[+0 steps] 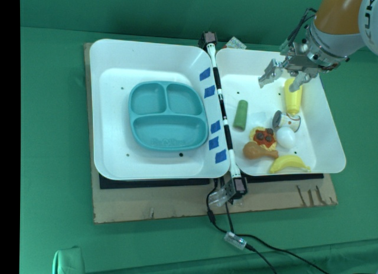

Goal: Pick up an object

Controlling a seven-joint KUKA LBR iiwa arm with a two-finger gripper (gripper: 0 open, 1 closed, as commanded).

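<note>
**Yellow bottle lies just under the open gripper, long axis running near to far**

Yellow bottle (293, 95) is the likeliest target here, as I judge it, since it sits closest to the gripper (286, 75). It rests in the right bin (331, 143), in the far right part, with its long axis running roughly from the far edge toward the near edge, tilted only slightly. The gripper hovers over the far end of that bottle, its two fingers spread apart and nothing between them. One finger (269, 73) points out to the left over bare bin floor; the other finger (301, 78) hangs right at the bottle's upper end.

So the relation that matters: the bottle lies just below and slightly toward the near side of the gripper's midpoint, and the fingers open across its narrow width. A descent with a small shift toward the near edge would straddle the body.

Other things lie further off in the same bin: a green cylinder (240, 115) to the left, a small cup (282, 119) just beyond the bottle's near end, a white egg (286, 137), a pizza slice (263, 137), a drumstick (257, 150) and a banana (289, 163) near the front. The left bin (106, 149) holds a teal divided plate (168, 116), well apart from the arm.
</note>
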